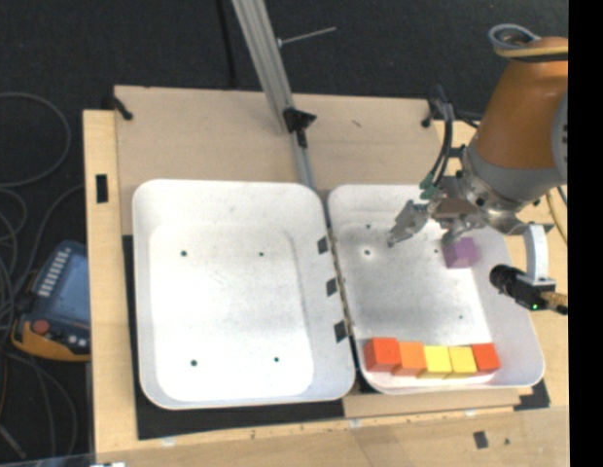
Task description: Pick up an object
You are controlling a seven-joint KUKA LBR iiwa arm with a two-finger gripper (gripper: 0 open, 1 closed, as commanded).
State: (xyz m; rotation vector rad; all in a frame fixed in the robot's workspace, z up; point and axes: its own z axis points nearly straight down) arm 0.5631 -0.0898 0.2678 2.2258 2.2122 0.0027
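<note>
A pendant (pixel 56 295) lay on the floor at the far left among cables. On the bench, the left bin (pixel 233 197) sat beside the right bin (pixel 379 197), their rims touching. A metal pole (pixel 272 71) slanted up from between them. Along the right bin's near wall ran a row of blocks (pixel 433 357), red-orange through yellow to orange. Above that bin hung the gripper (pixel 410 224), fingers spread, nothing between them. A purple block (pixel 462 252) lay just right of it, under the arm (pixel 520 115).

Grey arm (pixel 520 168), orange band, metallic pincer (pixel 418 217).
</note>
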